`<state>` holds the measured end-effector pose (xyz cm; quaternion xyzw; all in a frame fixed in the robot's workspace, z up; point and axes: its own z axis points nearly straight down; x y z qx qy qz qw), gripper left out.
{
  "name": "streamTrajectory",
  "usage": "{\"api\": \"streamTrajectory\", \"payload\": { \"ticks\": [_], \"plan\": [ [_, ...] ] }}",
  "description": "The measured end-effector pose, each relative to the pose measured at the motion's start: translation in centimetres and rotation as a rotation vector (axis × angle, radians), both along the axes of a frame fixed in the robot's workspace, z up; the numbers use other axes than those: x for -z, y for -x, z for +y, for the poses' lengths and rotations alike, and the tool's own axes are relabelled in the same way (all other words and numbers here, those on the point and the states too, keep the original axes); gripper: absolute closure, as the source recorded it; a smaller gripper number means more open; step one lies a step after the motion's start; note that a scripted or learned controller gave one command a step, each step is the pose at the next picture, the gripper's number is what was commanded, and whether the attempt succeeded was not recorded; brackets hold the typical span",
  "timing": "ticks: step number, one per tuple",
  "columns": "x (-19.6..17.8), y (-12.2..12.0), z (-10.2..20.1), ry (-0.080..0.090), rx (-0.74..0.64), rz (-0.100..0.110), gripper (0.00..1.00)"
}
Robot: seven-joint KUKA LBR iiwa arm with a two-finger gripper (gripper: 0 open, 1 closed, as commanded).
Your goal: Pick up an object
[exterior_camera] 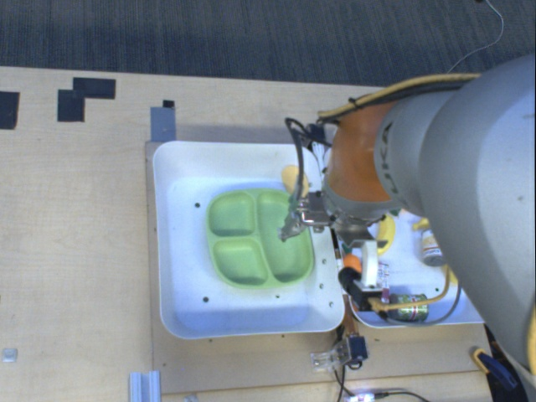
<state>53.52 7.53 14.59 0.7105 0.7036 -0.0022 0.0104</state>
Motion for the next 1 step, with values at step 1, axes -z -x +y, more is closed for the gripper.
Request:
{"api": "streamTrajectory", "payload": {
  "ticks": [1],
  "plan": [
    [0.88, 0.07, 0.17, 0.007, 0.004, -0.007, 0.00]
  ]
}}
